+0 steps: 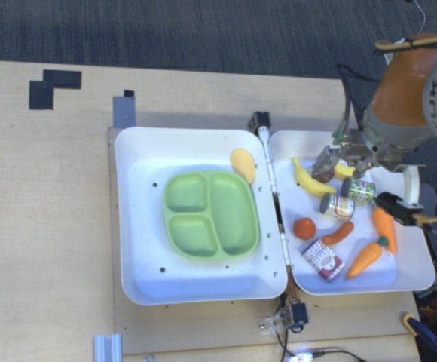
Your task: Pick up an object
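1. The light wooden table [45,225] bears two white bins; dark grey carpet lies beyond.
2. The left bin [135,225] holds a green divided plate [211,215] and a yellow lemon [242,164].
3. The right bin [411,274] holds a banana [309,181], tomato [304,228], carrots [365,260] and a can [360,191].
4. The jaws [337,159] hover over the banana; I cannot tell their state.
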Controlling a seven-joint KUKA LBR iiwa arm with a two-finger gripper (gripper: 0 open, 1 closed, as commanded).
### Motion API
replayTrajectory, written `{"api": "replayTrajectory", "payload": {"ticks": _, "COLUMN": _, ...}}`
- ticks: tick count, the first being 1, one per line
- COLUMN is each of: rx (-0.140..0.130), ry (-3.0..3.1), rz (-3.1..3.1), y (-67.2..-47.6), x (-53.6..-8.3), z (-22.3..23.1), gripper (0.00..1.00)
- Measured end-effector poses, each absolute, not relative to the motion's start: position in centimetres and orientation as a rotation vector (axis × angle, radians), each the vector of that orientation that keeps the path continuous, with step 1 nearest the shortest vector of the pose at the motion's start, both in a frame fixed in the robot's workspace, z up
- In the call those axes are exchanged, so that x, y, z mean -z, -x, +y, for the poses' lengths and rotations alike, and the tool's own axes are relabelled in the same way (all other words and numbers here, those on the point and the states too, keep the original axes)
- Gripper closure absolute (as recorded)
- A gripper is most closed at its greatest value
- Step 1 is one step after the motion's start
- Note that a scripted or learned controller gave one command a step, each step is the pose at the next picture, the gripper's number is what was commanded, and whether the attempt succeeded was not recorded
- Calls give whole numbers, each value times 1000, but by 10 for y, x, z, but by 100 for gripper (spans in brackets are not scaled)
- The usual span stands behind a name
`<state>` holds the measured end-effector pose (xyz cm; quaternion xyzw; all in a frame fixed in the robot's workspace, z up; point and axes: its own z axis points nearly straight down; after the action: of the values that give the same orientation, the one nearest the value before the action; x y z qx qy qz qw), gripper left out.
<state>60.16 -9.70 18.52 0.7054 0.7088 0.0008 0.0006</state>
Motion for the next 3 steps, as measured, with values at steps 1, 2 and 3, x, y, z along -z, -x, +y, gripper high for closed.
{"api": "replayTrajectory", "payload": {"ticks": 1, "rx": -7, "ry": -2214, "rz": 2221, "y": -577, "x": -87, "z": -105, "gripper": 0}}
{"api": "replayTrajectory", "payload": {"ticks": 2, "rx": -13, "ry": -2210, "rz": 2218, "y": -579, "x": -99, "z": -105, "gripper": 100}}
{"api": "replayTrajectory", "payload": {"ticks": 3, "rx": -12, "ry": -2210, "rz": 2219, "y": -579, "x": -99, "z": -104, "gripper": 0}}
